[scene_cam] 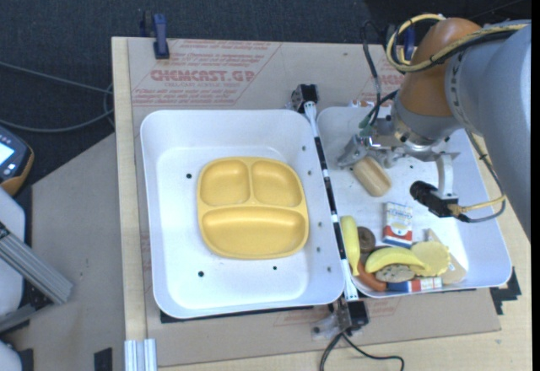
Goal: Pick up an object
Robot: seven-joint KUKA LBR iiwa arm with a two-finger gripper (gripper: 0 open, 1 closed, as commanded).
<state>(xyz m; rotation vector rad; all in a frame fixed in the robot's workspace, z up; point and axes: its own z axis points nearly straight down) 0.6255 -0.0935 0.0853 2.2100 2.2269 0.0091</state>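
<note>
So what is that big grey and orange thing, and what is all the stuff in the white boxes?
That grey and orange thing is a robot arm. It reaches in from the right, and a computer program moves it. The picture comes from one camera fixed above the bench, looking down at a slant. At the arm's end is its tool, which it uses to pick things up. It hangs over the right bin, just above a tan block. I can't tell if it grips anything. The same bin has toy food piled at the near end: a banana and a small carton among others. The left bin holds a yellow tray with three sections.
</note>
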